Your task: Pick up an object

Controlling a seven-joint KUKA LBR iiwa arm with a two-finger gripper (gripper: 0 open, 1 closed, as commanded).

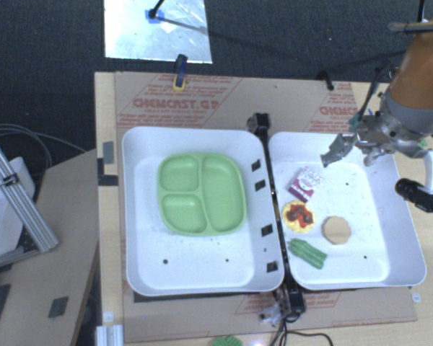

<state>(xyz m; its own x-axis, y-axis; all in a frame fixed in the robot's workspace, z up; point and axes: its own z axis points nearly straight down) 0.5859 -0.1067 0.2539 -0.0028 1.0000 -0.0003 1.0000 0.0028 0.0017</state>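
Lying diagonally in right bin (390, 265), green pickle (307, 253), claw (337, 152) above

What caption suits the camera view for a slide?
Gripper above right bin holding four toy foods; green divided plate in left bin.

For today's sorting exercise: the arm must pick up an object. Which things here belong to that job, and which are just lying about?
Job:
gripper
wrapped snack packet
pizza slice toy
round cookie
green pickle toy
right bin

Lying about:
green divided plate
left bin
clamp
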